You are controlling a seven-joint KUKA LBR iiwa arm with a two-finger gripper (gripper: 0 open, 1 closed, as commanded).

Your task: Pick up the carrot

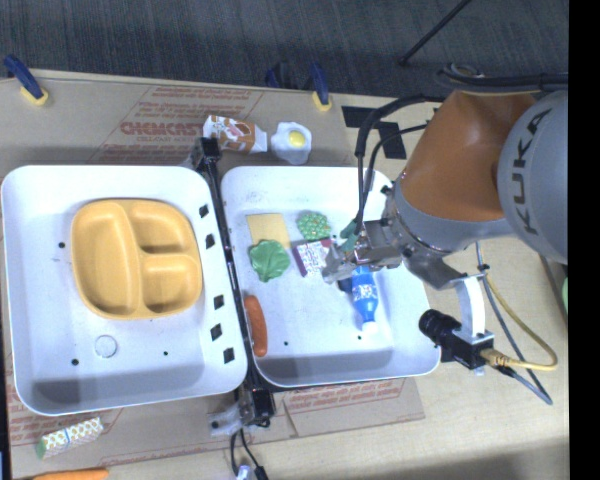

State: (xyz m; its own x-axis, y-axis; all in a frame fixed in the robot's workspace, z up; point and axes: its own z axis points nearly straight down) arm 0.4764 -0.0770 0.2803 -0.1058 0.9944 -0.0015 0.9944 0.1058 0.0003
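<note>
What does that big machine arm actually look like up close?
The arm is bulky and rounded: grey shells with a broad orange band and dark KUKA lettering. Black cables loop along it, a yellow cable trails below. Its metal gripper is small and boxy.

One fixed camera looks down at a slant on both white bins [20, 268], the arm [480, 158] entering from the right.
</note>
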